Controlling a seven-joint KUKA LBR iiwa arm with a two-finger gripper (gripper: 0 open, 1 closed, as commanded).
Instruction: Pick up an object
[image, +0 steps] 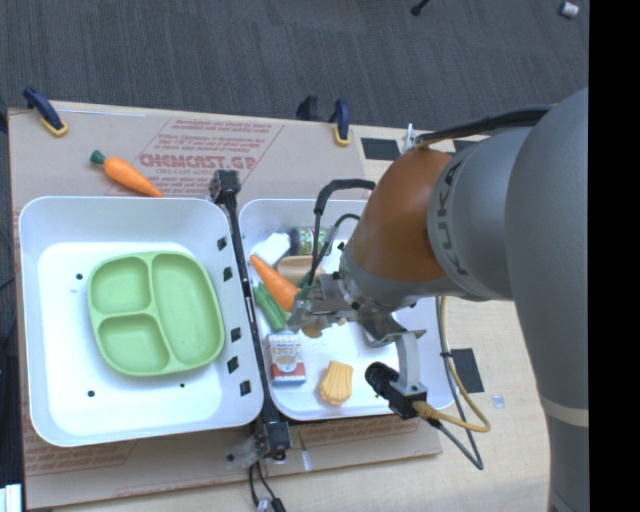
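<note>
Left to right for you. Loose carrot (126, 172) sits on the desk (80, 135) above the left bin (40, 300), outside both bins. Left bin holds a green divided plate (155, 312), nothing else worth grabbing there.

Right bin (310, 405) is where the pickable stuff is: a second carrot (273, 281) lying at a slant near the divider, green item just beside it, a small red-and-white box (287, 360) below that, a yellow ridged piece (336, 383) near the bottom rim, and a dark can-like thing (308, 240) at the top.

The arm is down over the right bin; end effector (312, 312) sits just right of the carrot's lower end, close to the box. The wrist hides the fingers, so you can't tell whether it's wide, narrow or gripping anything.

My read: you're in the descend/grasp step, target probably the carrot or whatever lies under the wrist. Nothing confirms a hold. The next move calls for closing and a straight lift clear of the neighbours; check for an object between the fingers before calling it a pick.
</note>
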